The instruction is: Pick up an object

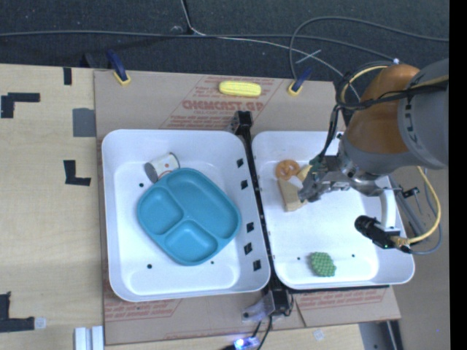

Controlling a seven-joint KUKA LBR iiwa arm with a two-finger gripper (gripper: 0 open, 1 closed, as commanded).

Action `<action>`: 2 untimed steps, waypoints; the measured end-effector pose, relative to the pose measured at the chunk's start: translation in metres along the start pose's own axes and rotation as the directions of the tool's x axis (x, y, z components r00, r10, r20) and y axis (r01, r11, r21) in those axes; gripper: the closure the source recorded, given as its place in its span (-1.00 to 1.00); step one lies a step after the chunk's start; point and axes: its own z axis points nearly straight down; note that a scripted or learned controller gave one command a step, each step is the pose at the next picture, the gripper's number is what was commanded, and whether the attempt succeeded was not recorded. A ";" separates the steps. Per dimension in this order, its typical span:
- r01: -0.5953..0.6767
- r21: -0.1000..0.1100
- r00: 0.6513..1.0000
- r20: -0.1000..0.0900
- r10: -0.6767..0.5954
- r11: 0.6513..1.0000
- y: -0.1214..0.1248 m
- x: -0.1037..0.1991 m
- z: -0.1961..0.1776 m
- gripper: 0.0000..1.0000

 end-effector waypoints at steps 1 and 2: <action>0.000 0.000 1.000 0.000 0.000 1.000 -0.001 0.001 -0.042 1.00; 0.000 -0.002 1.000 0.001 0.000 1.000 0.001 0.001 -0.096 1.00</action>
